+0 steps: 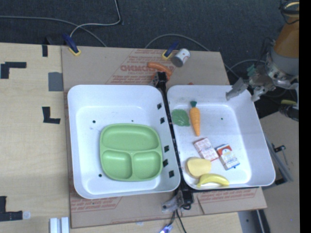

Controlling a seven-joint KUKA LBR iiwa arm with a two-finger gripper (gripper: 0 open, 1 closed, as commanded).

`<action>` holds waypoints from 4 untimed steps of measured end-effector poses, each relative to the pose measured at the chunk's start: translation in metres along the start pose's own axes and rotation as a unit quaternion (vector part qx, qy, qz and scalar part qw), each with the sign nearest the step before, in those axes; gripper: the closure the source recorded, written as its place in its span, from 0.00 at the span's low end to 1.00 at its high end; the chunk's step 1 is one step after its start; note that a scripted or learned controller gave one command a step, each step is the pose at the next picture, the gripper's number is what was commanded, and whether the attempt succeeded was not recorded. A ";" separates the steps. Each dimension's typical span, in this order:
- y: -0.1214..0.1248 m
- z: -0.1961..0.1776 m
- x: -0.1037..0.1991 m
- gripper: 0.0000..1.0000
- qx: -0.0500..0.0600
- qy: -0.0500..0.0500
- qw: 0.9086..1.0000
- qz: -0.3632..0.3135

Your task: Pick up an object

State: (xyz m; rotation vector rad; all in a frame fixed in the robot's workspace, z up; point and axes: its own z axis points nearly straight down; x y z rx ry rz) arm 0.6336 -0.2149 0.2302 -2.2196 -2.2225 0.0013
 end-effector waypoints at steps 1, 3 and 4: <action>0.006 0.067 0.067 0.00 0.001 0.001 1.000 -0.001; -0.006 0.134 0.103 1.00 -0.002 -0.001 1.000 0.000; -0.035 0.045 0.176 1.00 -0.001 0.000 1.000 -0.001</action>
